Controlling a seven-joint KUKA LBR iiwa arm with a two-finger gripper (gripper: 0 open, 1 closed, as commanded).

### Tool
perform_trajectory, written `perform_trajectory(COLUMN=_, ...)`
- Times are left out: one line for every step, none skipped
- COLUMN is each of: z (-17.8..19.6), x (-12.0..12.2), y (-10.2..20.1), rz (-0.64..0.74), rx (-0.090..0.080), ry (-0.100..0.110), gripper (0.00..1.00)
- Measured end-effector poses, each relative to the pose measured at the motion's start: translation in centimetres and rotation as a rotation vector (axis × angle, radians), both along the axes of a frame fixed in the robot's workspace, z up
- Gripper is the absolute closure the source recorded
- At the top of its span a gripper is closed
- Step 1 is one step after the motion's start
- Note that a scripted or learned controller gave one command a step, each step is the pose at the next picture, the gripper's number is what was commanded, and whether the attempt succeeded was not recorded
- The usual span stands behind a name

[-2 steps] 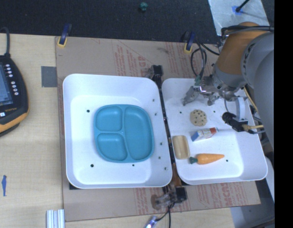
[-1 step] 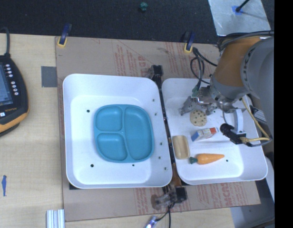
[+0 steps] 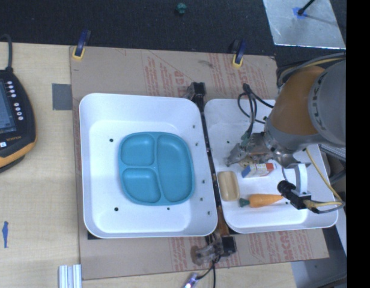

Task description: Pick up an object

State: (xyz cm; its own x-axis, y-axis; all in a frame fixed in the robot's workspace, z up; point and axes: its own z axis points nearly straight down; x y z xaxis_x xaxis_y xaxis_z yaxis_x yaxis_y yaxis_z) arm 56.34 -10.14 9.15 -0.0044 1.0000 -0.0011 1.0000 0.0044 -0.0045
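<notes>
Grey arm (image 3: 320, 110) reaches over the right bin (image 3: 233, 218); we see cardboard (image 3: 143, 65) under both bins, a black floor (image 3: 143, 11) behind; we cannot tell the gripper's (image 3: 248, 152) jaws.

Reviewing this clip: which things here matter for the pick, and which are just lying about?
In play, right bin:
tool
toy carrot
tan block
small red and white item

Lying about:
blue divided plate in left bin
teach pendant
</notes>
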Motion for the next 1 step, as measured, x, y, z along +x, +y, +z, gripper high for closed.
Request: perform_trajectory(z=0.08, x=7.22, y=-3.03, rz=-0.001, rx=0.001, ry=-0.003, gripper=0.00)
